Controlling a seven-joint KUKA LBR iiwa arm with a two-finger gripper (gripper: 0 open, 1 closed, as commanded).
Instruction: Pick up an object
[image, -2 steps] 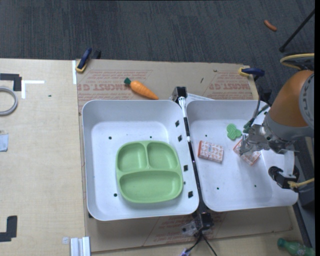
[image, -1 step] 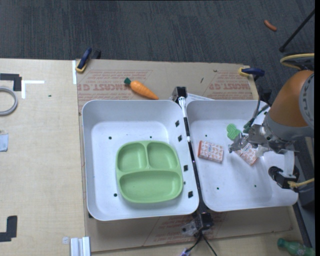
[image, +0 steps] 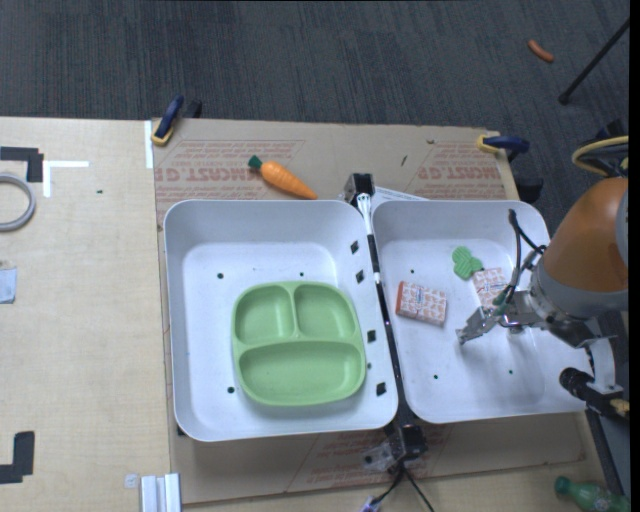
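Across the counter (image: 80, 330) from the hand (image: 478, 327), well off to its far side, sits the biggest thing: the left bin (image: 190, 260), with a green divided plate (image: 298, 342) lying flat in the middle of its floor. All three of the plate's sections look bare. It sits far from the hand, so I'd guess it is not what the arm is after.

Under the hand itself is the right bin (image: 440, 395), butted against the other along a clipped seam, which keeps both from sliding as the arm works. The arm (image: 590, 255) comes in over this bin's near wall and tips the hand down toward the floor.

Just beside the hand, toward the seam, lies a small orange-and-white snack packet (image: 421, 302), flat and apart from the fingertips. Closer to the wrist, behind the fingers, is a pale printed wrapper (image: 490, 284), and just beyond that a small green toy (image: 466, 263). Any of the three could be the object to pick up; the packet seems the easiest reach.

The fingers look slightly spread with nothing between them, though they are thin and hard to read at this distance.

Well beyond both bins, on the cardboard sheet (image: 330, 160), a toy carrot (image: 283, 178) lies out of play.
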